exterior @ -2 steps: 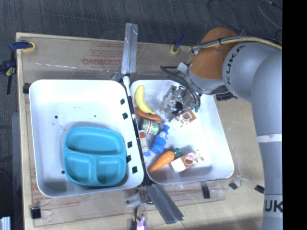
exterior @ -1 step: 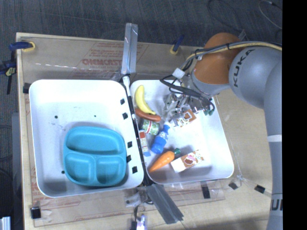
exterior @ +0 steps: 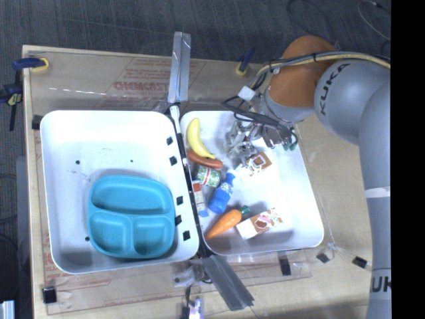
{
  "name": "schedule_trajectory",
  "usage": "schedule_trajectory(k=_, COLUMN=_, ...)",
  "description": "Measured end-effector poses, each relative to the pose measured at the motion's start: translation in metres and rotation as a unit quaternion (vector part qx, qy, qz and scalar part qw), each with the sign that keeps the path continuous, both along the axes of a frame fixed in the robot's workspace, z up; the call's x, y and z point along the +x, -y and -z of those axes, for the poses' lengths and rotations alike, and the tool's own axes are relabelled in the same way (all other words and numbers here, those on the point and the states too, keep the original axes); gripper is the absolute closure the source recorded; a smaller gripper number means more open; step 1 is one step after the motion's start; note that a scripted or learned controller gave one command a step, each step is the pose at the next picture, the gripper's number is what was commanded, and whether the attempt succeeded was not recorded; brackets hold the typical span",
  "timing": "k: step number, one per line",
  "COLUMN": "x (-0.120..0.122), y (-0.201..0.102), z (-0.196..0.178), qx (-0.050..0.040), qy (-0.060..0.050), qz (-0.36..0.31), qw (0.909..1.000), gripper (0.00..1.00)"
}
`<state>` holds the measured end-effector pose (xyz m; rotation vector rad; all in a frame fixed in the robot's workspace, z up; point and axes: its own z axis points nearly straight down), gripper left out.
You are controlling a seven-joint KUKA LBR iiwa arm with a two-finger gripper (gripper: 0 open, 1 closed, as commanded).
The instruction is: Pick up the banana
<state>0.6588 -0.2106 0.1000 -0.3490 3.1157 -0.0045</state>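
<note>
A yellow banana [exterior: 194, 138] lies at the far left of the right bin [exterior: 302, 178], close to the divider, with a hot dog [exterior: 204, 159] at its lower end. My gripper [exterior: 243, 141] hangs in the upper middle of that bin, to the right of the banana and apart from it. A small brown-and-white packet [exterior: 259, 163] lies just below the gripper. Nothing shows between the fingers.
The right bin also holds a small can [exterior: 208, 176], a blue bottle [exterior: 221, 195], a carrot [exterior: 224, 222] and a red-and-white carton [exterior: 259, 223]. A blue divided tray [exterior: 133, 216] sits in the left bin [exterior: 73, 145]. The arm reaches in from the upper right.
</note>
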Motion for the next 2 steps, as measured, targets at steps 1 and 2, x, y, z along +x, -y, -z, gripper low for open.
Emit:
schedule_trajectory(k=1, x=-0.0160, y=-0.0582, z=-0.0144, qx=0.0009, qy=-0.003, qz=-0.077, qw=0.9970, gripper=1.00)
schedule_trajectory(k=2, x=-0.0162, y=-0.0576, z=-0.0144, qx=0.0009, qy=-0.003, qz=-0.077, qw=0.9971, gripper=0.00)
